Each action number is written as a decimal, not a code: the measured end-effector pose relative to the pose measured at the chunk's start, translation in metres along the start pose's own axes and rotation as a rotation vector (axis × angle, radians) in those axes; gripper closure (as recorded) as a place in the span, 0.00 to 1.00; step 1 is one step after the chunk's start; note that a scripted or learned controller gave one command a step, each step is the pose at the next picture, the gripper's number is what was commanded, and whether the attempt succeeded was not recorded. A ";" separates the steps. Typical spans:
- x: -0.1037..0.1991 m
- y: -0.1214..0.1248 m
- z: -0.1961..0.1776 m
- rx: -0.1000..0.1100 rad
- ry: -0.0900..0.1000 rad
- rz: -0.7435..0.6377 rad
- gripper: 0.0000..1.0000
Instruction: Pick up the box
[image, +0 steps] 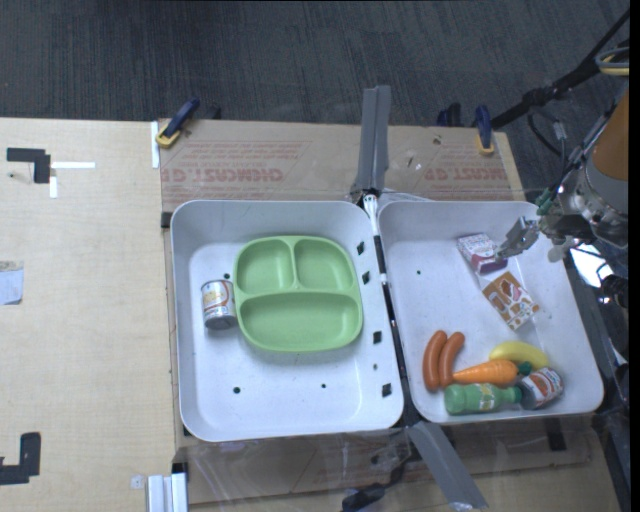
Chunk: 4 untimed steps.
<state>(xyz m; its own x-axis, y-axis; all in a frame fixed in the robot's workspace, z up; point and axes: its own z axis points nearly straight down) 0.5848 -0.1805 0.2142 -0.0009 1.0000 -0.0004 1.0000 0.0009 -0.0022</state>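
White right bin (590, 340) holds box (478, 252); tool (522, 236) beside it.

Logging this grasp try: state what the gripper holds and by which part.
It cannot be told. The gripper sits at the upper right edge of the small pink and white box in the right bin, but no box shows between its fingers.

Pale green plastic divided plate (298, 294) w/ three sections in white left bin (190, 400). Small can (217, 304), silver w/ orange-yellow label. Right white bin (405, 290): pink-white small box (480, 252), orange-white patterned packet (511, 300), two red-orange sausages (442, 358), orange carrot (486, 373), yellow banana (519, 353), green bottle (482, 399). Light tan counter (80, 320).
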 end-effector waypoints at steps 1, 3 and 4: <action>-0.018 0.060 0.051 -0.001 -0.001 0.014 0.00; 0.002 0.074 0.122 -0.002 -0.001 0.105 0.00; 0.002 0.074 0.113 -0.002 -0.003 0.102 1.00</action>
<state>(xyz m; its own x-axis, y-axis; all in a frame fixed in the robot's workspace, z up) 0.6588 -0.1781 0.1014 0.1005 0.9949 -0.0034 0.9949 -0.1005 -0.0004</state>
